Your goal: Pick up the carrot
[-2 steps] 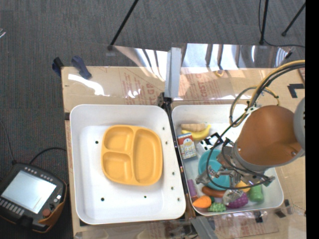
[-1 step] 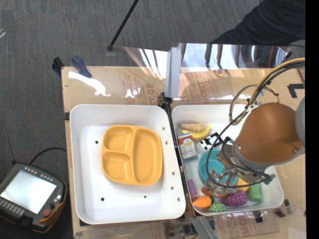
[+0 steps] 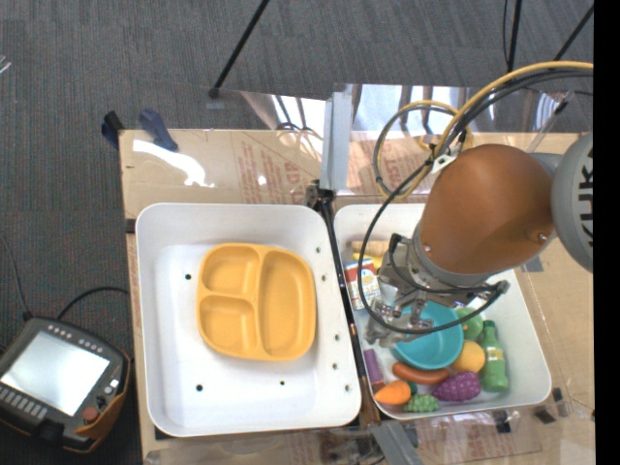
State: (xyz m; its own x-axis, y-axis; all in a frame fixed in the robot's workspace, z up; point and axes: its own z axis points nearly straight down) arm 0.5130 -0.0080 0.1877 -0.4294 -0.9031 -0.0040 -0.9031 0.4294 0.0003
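Hovering over the right white bin [image 3: 536, 352], the two-finger gripper [image 3: 395, 315], its grip impossible to judge, leaves the small orange plastic carrot [image 3: 392, 392] unlifted near the front wall.

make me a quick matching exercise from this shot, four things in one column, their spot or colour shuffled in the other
Things:
1. divided plate
2. carrot
3. bowl
4. grapes

Descriptions:
A. teal, right bin, just below the tool
B. purple, near the right bin's front edge
C. yellow, alone in the left bin
D. orange, front left part of the right bin

Pairs: 1-C, 2-D, 3-A, 4-B
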